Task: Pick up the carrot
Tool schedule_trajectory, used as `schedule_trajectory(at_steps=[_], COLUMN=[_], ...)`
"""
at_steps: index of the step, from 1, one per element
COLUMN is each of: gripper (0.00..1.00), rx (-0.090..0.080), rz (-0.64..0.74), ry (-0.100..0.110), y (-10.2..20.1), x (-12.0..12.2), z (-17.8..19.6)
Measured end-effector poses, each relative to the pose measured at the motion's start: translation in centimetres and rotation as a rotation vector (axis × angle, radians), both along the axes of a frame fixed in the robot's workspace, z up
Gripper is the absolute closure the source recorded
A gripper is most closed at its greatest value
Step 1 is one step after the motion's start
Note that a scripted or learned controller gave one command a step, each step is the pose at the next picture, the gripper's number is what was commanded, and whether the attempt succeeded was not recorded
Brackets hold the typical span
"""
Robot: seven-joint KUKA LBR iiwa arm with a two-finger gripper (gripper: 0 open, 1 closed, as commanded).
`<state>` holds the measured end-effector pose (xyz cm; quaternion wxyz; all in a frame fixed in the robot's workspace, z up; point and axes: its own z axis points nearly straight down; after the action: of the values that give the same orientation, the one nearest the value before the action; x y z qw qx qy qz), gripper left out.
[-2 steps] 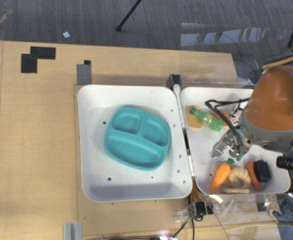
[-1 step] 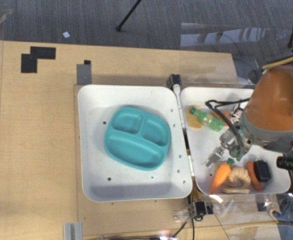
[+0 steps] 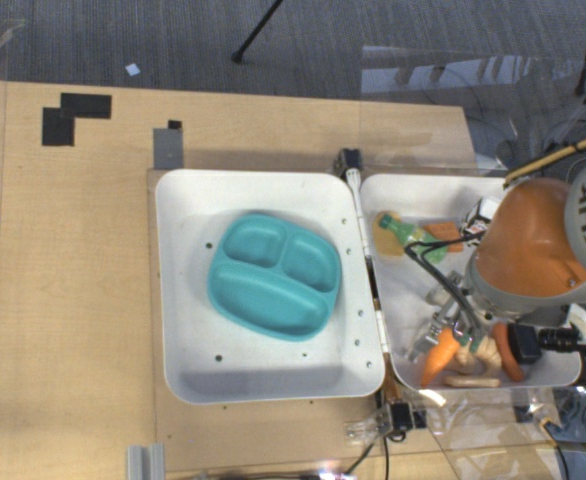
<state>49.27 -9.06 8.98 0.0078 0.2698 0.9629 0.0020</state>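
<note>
Colours we saw on the tabletop [image 3: 73, 298] and in the bins

We noted a pale wood tabletop, two white bins [image 3: 173, 268], a teal divided plate [image 3: 275, 276], an orange carrot [image 3: 438, 356], a green bottle [image 3: 401, 232], and the grey arm [image 3: 533, 248] with its orange band; black squares [image 3: 75, 114] marked the wood.

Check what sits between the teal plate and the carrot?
In the camera view, the two bins' adjoining white walls and bare floor of the right bin lie between the teal plate and the carrot.
</note>
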Motion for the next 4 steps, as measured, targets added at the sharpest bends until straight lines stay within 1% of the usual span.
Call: schedule_trajectory(at_steps=[1,2,3,4], gripper=[1.0,1.0,0.0,0.0], rx=[0.002,0.001,0.001,0.002], rz=[0.0,-0.17,-0.17,-0.191], ry=[-0.009,0.003,0.005,0.001], y=[0.2,0.1,0.1,0.3], x=[0.4,0.5,0.4,-0.1], z=[1.2,6.1,6.0,0.0])
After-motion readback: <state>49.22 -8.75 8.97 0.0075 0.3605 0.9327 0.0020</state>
